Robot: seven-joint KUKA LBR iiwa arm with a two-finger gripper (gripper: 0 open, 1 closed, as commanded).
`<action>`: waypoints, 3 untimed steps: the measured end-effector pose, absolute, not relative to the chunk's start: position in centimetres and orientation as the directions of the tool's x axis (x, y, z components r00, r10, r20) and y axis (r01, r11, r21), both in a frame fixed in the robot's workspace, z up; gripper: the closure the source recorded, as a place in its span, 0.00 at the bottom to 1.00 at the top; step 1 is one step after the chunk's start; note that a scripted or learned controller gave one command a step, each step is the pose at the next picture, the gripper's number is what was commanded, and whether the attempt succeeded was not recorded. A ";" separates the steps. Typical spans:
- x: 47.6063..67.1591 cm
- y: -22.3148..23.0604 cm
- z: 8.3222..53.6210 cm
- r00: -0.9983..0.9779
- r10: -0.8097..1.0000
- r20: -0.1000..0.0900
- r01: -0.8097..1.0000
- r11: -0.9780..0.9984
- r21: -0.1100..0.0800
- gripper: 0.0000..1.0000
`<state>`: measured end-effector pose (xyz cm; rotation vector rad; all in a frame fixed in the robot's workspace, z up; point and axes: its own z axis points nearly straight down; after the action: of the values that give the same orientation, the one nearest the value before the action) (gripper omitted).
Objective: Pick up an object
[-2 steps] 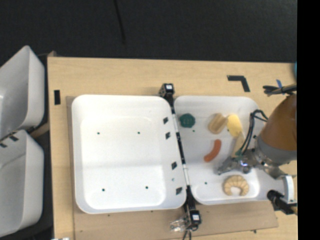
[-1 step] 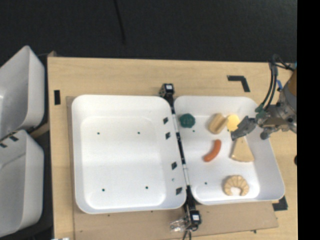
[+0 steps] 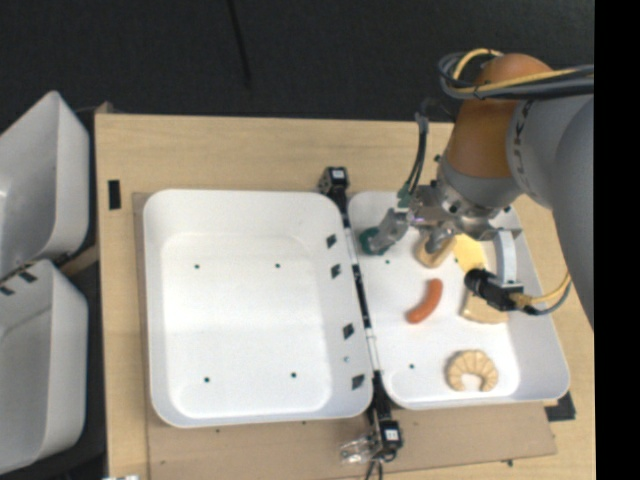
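Observation:
My gripper (image 3: 413, 238) hangs low over the far part of the right bin (image 3: 530, 368), its fingers spread apart and nothing between them. A small teal object (image 3: 373, 240) lies at the tip of the left finger (image 3: 392, 226), close to the bin's left wall. A tan rounded piece (image 3: 433, 255) sits just under the right finger. A red sausage (image 3: 424, 301) lies slanted in the middle of the bin. A croissant (image 3: 472, 370) rests near the front.
A yellow piece (image 3: 470, 254) and a pale tan wedge (image 3: 484, 313) lie under the wrist cable at the right. The left bin (image 3: 160, 268) adjoins along a hinged divider (image 3: 358, 298). The wooden bench (image 3: 250, 148) surrounds both.

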<state>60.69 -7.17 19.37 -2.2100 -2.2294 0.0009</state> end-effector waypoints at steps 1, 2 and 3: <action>59.6 -11.6 15.6 0.002 1.000 -0.002 1.000 -0.002 -0.001 0.00; 54.4 -13.7 9.7 0.003 1.000 0.000 1.000 -0.003 -0.007 0.00; 54.8 -13.6 11.1 0.005 1.000 -0.001 1.000 -0.005 0.002 1.00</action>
<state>54.76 -13.64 11.14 -2.2283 -2.2177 -0.0016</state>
